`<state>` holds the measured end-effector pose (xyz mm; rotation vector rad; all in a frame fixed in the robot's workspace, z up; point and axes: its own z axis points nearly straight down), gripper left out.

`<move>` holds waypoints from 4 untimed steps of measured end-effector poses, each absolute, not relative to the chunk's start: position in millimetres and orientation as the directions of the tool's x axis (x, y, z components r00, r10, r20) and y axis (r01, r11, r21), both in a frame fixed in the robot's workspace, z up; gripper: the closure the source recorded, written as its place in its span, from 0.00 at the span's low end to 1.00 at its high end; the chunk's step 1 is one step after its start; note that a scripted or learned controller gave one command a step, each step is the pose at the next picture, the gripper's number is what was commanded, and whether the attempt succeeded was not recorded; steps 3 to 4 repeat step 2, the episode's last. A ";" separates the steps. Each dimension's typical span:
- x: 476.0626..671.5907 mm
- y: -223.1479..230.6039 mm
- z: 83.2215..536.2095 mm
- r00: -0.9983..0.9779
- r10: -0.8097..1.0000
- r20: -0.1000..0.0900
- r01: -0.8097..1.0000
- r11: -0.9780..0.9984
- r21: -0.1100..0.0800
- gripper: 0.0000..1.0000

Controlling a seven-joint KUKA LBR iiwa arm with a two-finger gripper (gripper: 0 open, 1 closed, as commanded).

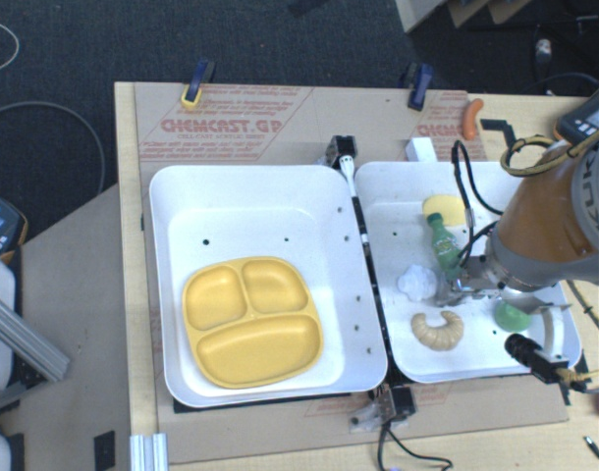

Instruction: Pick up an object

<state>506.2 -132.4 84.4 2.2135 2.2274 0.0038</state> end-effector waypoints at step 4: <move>547.9 -92.4 84.6 -0.004 1.000 -0.001 1.000 0.004 0.003 0.00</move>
